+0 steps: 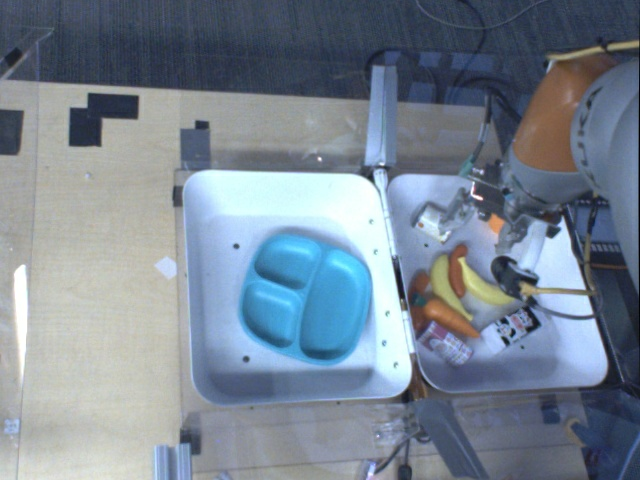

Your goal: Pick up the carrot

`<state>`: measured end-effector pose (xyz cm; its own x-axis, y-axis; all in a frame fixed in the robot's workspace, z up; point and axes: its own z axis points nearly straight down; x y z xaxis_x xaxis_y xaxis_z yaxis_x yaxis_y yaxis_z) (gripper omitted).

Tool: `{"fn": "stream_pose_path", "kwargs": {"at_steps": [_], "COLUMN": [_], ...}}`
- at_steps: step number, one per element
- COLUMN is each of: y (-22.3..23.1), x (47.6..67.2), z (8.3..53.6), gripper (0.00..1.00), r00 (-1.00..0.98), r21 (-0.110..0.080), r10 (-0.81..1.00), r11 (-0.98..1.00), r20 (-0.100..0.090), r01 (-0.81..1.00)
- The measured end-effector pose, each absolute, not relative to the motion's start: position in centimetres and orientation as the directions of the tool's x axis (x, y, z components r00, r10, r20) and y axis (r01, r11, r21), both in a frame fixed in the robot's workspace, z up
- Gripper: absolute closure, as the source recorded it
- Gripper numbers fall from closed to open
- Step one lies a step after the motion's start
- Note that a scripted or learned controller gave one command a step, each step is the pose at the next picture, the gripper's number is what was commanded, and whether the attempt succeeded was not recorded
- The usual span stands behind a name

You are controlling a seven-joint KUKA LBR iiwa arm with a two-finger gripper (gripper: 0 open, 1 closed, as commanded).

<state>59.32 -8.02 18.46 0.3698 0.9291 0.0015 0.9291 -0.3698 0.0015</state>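
I am hovering my gripper, fingers spread and holding nothing, over the upper part of the right bin, still on the approach, and next I am judging I must drop down-left onto the carrot lying mid-bin beside the banana.

No readable words or numbers on view. The small black-and-white carton in the right bin carries printing, but it's too small and blurred to make out. The crinkled packet beside it shows red and white marks, nothing legible. Black patches on the bench are plain shapes, not signs.
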Motion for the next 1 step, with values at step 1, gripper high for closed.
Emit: {"fn": "stream_pose_path", "kwargs": {"at_steps": [1], "y": [-12.49], "x": [58.32], "z": [8.94], "gripper": [0.0], "r00": [0.344], "r21": [0.011], "r10": [0.939], "r11": [-0.344], "r20": [0.003], "r01": [0.939]}}
